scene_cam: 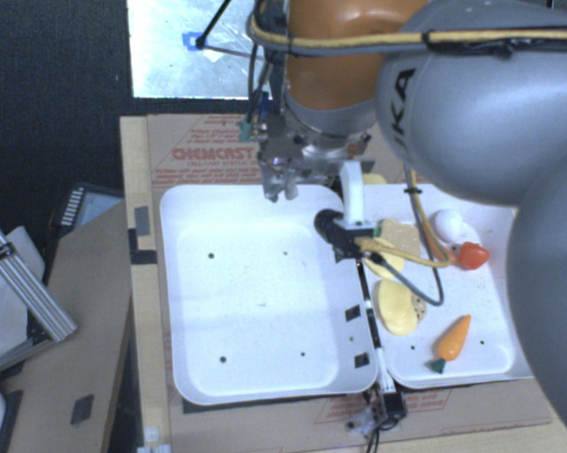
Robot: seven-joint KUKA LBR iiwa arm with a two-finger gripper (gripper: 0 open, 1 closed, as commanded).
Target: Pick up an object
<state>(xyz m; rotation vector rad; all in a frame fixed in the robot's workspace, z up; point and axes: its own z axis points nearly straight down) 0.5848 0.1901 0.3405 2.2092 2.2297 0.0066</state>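
Note:
My gripper (282, 185) hangs over the far edge of the left bin (224, 364), near its back right corner, under the orange wrist band. Nothing shows below it. The objects lie in the right bin (500, 357): a pale yellow oval piece (396, 306), an orange carrot (454, 337), a red round fruit (472, 255), a white egg (449, 225) and a tan flat piece (401, 236). The arm hides the back part of the right bin.
A black fitting (334, 230) with yellow and black cables (412, 267) hangs from the arm across the divider between the bins. Cardboard (205, 149) lies under both bins. A metal frame (24, 289) stands at the left.

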